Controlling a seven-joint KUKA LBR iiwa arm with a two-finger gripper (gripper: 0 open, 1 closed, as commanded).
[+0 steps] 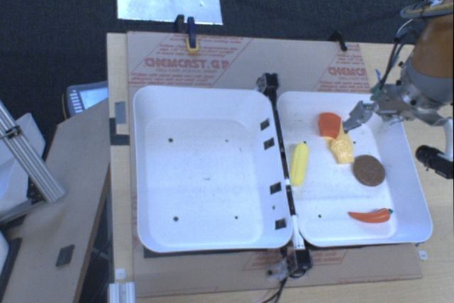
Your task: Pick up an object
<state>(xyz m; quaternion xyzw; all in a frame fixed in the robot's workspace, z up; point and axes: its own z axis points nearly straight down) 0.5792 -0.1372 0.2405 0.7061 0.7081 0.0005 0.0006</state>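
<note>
Jaws (357, 117) beside orange block (328, 124).

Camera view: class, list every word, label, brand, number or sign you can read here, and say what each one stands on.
"CHEMCAST GP", red print on the clear sheet under the bins, behind the left bin.
"CHEMCAST", the same red print behind the right bin, cut short by the arm.
More red print on the sheet's front edge is too small and blurred to read.
The toys in the right bin carry no readable text.

The arm (430, 74) is showing a grey body with an orange band, thin cables are running along it, and its hand (360, 115) is looking metallic grey.
</note>
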